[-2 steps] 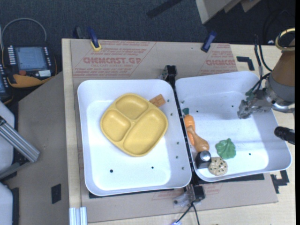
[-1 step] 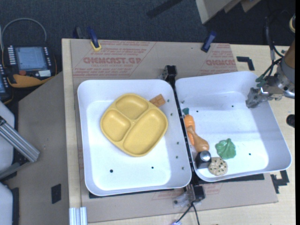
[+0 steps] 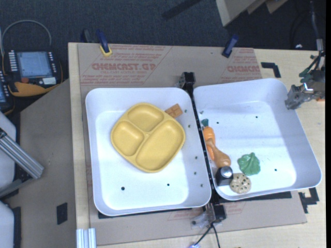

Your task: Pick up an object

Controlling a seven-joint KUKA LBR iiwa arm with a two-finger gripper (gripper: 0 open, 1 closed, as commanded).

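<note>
The gripper (image 3: pixel 299 98) hangs at the right bin's (image 3: pixel 269 94) far right rim, too small to tell how its fingers stand; nothing visibly in it; down in that bin's near-left corner sit the carrot (image 3: pixel 211 144), green leaf (image 3: pixel 249 163), cookie (image 3: pixel 240 182) and a dark round piece (image 3: pixel 224 174); the left bin (image 3: pixel 103 180) carries a yellow divided plate (image 3: pixel 148 137), a small brown block (image 3: pixel 174 110) just beside it.

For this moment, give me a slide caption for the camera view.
Tool at right bin's far edge; carrot, lettuce, cookie inside; yellow plate in left bin.
</note>
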